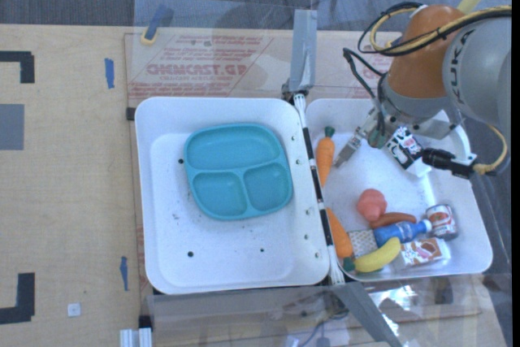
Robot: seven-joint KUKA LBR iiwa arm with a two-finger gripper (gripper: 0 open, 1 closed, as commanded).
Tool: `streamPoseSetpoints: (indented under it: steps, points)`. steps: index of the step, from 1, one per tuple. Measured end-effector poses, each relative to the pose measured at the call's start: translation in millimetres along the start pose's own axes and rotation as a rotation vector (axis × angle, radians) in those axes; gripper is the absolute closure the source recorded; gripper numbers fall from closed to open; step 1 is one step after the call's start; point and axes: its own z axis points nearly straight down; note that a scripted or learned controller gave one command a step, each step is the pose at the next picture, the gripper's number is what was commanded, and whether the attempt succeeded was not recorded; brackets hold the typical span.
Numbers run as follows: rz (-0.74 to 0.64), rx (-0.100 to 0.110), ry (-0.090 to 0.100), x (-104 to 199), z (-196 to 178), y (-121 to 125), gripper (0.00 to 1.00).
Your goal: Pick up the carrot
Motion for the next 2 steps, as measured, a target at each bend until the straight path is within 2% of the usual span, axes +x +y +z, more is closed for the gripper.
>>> streamPoseSetpoints:
  steps: [1,2]
  points:
    - [0.066,0.008,0.001,-2.8,0.3,9.4,0.0]
    - [0.177,0.006,0.001,-2.4,0.4,7.0,0.0]
